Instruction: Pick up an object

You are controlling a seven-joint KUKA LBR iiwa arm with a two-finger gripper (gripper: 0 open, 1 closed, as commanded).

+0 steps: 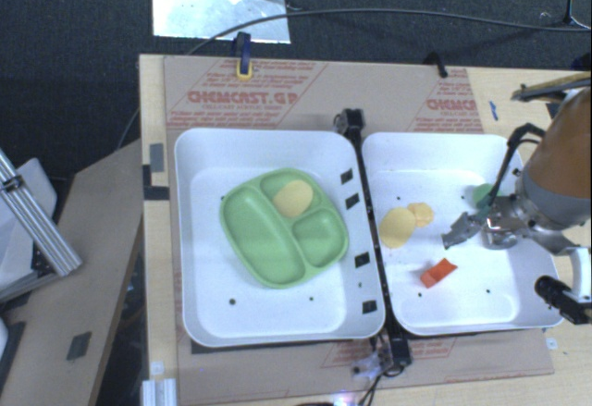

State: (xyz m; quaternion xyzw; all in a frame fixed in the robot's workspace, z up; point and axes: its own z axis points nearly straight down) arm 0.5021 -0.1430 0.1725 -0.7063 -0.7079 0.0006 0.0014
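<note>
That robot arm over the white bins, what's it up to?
The arm reaches in from the right, and its gripper hangs over the right bin, empty so far. Its job is to pick up an object. Close by in that bin lie a yellow piece, a smaller yellow piece and an orange block, with something green partly hidden behind the arm. The left bin holds a green divided plate with a pale yellow item in one compartment.
</note>
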